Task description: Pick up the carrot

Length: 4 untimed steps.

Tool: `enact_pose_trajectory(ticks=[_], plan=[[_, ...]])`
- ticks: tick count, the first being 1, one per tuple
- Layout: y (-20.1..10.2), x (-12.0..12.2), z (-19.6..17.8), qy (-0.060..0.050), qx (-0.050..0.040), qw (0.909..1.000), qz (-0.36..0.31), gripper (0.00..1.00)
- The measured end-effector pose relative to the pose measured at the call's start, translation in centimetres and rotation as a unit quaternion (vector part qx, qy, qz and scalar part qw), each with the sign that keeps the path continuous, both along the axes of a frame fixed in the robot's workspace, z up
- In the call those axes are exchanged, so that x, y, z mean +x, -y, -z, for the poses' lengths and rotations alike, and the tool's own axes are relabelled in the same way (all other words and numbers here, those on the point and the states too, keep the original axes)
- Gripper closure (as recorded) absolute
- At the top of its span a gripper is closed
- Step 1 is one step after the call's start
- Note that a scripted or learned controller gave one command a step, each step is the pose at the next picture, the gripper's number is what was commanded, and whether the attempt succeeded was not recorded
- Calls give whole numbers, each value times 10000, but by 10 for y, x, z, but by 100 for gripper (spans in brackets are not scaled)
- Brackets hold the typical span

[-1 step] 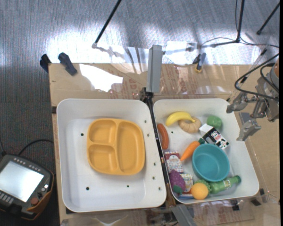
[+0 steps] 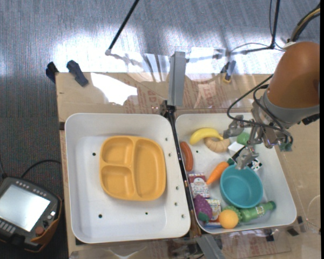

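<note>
The arm [image 2: 294,85] hung over the right bin [image 2: 283,185], its hand [image 2: 248,155] perhaps just above the teal bowl [image 2: 241,188], grip impossible to judge, while the carrot [image 2: 217,172] lay against the bowl's left rim.

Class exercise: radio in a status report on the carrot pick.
Gripper over right bin, holding nothing visible. Carrot flat on bin floor, ungrasped. Teal bowl pressed against carrot's tip; banana lies behind it.
</note>
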<state>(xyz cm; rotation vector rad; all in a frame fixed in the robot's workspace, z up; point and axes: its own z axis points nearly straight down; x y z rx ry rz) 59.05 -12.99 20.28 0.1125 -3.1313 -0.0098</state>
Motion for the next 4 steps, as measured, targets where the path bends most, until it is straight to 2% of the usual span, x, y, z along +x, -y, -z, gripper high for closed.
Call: enact_pose_trajectory(ticks=[1, 2, 3, 4], plan=[[-17, -12, 115, -1, -14, 10000, -90, 0], [-40, -34, 111, 111, -67, 9999, -79, 0], [-40, -17, 112, 67, -79, 9993, 348, 0], [-39, -16, 113, 62, -91, 9985, 542, 0]])
